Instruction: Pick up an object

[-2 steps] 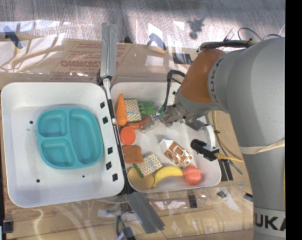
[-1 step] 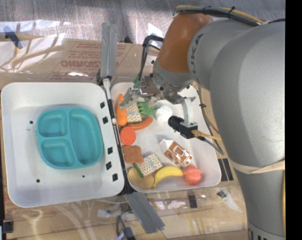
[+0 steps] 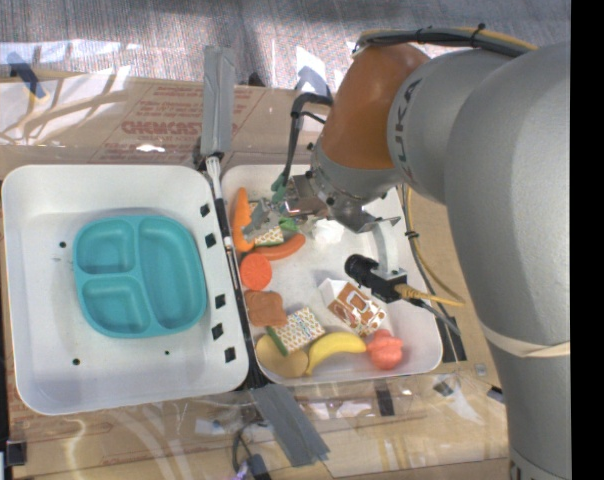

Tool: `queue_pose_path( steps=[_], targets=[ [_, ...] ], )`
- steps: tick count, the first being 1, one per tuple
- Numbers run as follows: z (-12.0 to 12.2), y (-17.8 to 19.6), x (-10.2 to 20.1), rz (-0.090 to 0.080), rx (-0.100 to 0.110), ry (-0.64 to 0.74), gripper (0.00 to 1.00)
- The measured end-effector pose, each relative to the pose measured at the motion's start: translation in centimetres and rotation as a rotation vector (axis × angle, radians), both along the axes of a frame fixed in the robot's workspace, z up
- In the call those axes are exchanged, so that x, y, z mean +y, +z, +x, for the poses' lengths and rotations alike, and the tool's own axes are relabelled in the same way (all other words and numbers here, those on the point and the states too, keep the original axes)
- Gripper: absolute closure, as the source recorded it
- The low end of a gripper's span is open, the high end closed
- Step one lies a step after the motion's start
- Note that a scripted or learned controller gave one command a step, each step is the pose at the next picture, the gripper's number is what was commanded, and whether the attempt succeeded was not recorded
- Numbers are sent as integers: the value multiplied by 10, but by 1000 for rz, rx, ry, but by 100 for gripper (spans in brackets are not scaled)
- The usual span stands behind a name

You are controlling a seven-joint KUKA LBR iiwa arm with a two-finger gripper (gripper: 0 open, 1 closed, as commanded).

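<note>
My gripper (image 3: 272,211) hangs low over the far left part of the right bin (image 3: 422,353), right above a heap of toy food. Under it lie an orange carrot (image 3: 241,218), a red chili-like piece (image 3: 280,247) and a small patterned block (image 3: 267,235). Nearer the front I see an orange-red round piece (image 3: 255,271), a brown piece (image 3: 265,309), a checked cracker (image 3: 300,329), a yellow banana (image 3: 332,348), a pink-red fruit (image 3: 385,349) and a white and orange box (image 3: 355,308). The arm's wrist hides the bin's far right part.
The left bin (image 3: 32,208) holds a teal divided plate (image 3: 139,273). A grey divider bar (image 3: 216,108) runs between the bins at the back. Flattened cardboard (image 3: 132,118) lies behind them. A black cylinder with a cable (image 3: 374,276) sticks out over the right bin.
</note>
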State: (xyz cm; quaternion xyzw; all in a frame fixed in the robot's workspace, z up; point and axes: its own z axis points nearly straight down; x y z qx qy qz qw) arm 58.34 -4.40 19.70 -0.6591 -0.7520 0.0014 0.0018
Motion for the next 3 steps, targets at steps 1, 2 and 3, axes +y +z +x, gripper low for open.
queue_pose_path(
  steps=[1, 2, 3],
  targets=[
    [-35, -8, -31, -1, 1, -46, 0],
    [-34, -8, -31, -1, 1, -46, 0],
    [-71, -70, -125, -7, -14, -122, 0]
  ],
)
